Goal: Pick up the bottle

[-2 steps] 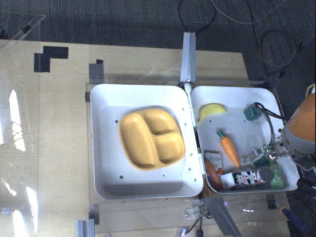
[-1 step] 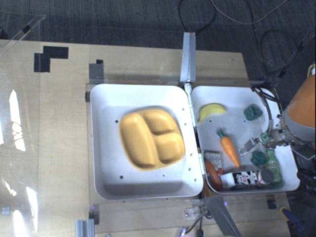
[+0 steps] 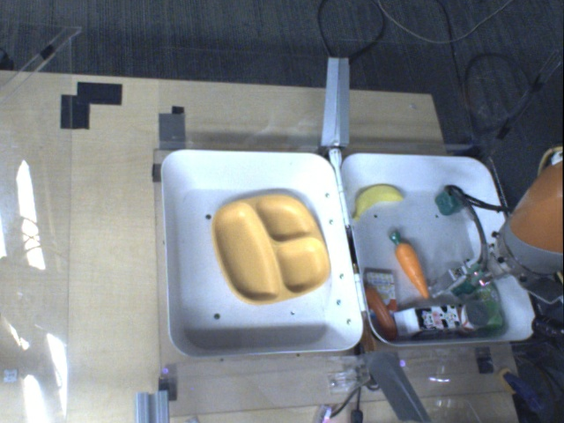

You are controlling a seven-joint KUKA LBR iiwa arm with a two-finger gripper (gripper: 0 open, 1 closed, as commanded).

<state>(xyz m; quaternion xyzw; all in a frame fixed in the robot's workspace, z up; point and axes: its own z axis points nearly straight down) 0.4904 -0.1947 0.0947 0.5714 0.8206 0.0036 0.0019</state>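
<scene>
Item 1. Bottle [image 3: 438, 319]. It lies on its side in my right bin [image 3: 414, 161], close along the near wall, toward the near right corner. Its long axis runs left to right, parallel with that wall. The middle carries a black-and-white label and the right end looks dark green and glassy. Which end is the neck is too blurred to tell.

Item 2. Red-orange piece [image 3: 381, 311]. It sits at the bottle's left end, touching it or nearly so. I cannot tell whether it belongs to the bottle.

Item 3. My gripper [image 3: 470, 280]. It hangs low over the bin, just beyond the bottle's right half, toward the far side. The bottle therefore lies a little nearer the camera and to the left. I judge the next move to be a short shift that way, closing across the short axis. Whether the gripper is spread or pressed together, I cannot tell; nothing is visibly held.

Item 4. Carrot [image 3: 410, 270]. It lies left of the gripper, slanted, green top pointing away.

Item 5. Yellow piece [image 3: 377, 198] and small teal object [image 3: 447, 204], both near the far wall.

Item 6. Left bin [image 3: 185, 324], holding a yellow divided tray [image 3: 269, 245], well apart from the bottle.
</scene>
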